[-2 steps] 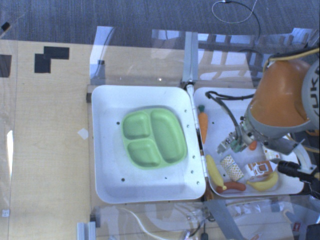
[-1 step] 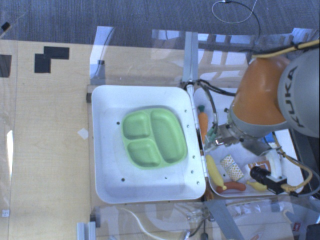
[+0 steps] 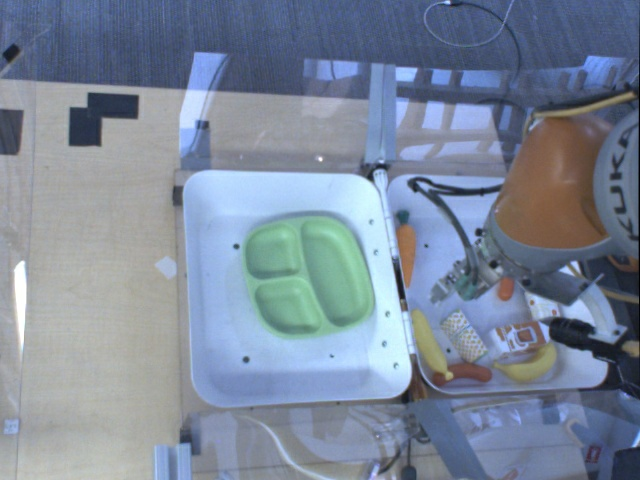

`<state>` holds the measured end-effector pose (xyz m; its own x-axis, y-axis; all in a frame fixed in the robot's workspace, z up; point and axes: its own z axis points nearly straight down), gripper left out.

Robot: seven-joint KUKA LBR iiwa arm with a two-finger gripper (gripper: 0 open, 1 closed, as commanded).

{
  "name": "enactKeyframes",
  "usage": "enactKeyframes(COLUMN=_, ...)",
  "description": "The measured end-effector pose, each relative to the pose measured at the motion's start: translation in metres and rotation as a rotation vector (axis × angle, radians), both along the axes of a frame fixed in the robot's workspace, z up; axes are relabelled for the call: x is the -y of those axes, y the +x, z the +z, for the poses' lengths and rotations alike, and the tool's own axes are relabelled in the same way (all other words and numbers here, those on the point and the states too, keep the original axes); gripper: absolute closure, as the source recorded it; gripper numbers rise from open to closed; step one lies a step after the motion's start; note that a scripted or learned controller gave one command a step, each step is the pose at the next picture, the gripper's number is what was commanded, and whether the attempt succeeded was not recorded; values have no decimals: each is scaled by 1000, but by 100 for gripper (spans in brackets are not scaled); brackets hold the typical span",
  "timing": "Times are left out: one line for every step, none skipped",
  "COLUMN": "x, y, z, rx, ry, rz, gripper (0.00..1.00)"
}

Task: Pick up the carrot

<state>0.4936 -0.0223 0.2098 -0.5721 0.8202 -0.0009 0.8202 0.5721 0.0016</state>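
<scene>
Small orange carrot with green top [image 3: 406, 253] lies along the right white bin's [image 3: 600, 313] left wall, tight beside the rim. Gripper [image 3: 455, 286] hovers just right of it; can't tell jaw state. Risks: a finger hits the wall, or grabs the yellow banana [image 3: 427, 340] nearby.

Two shallow white bins side by side, left bin [image 3: 210, 268] carrying a green three-compartment plastic plate [image 3: 308, 276]. Right of that plate, in the right bin [image 3: 425, 193]: an orange carrot with green top [image 3: 406, 252] along the bin's left wall, upright in view. Further right of the plate, a metal two-finger gripper [image 3: 462, 283] apart from the carrot. Lower right of the plate: yellow banana [image 3: 427, 340], red sausage [image 3: 463, 372].
</scene>
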Motion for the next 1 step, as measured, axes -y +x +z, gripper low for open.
enactKeyframes(x=5, y=23, z=-26, rx=0, ry=0, rz=-27, gripper=100)
